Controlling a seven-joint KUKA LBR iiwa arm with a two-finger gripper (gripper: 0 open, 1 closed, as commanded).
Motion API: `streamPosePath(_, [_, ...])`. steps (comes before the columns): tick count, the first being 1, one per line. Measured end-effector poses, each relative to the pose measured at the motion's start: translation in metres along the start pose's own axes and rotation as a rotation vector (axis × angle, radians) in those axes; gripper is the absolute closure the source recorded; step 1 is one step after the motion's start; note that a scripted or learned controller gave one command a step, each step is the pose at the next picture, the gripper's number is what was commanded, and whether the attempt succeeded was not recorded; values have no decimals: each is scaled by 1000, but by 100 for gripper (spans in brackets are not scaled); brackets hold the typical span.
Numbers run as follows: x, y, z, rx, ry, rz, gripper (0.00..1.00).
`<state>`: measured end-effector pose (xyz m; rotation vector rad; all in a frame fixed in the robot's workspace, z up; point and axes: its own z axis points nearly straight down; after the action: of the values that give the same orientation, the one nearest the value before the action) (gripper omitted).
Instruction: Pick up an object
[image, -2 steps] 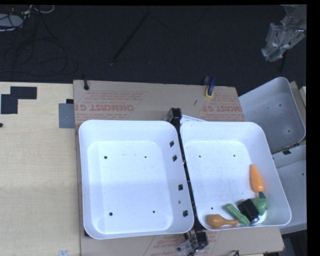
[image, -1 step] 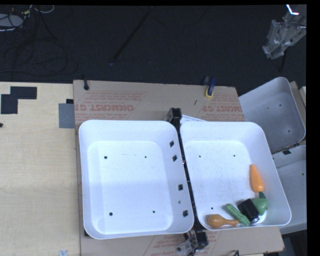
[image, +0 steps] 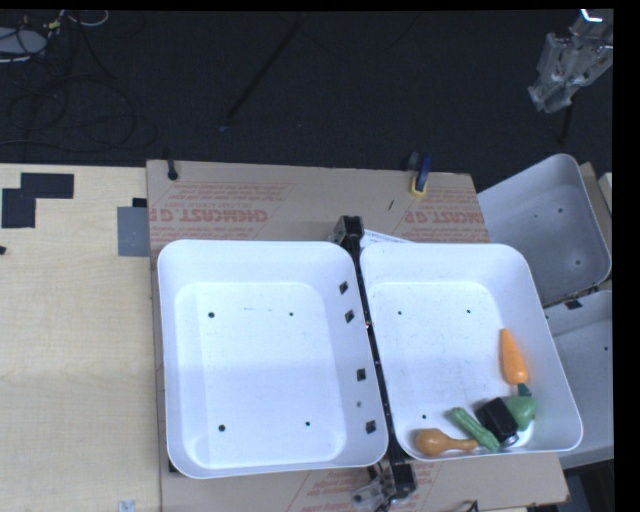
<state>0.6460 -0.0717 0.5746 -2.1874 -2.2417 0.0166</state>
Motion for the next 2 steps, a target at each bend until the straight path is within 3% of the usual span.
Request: streamPosePath(2, [3,1,-18,6,1,-11,100])
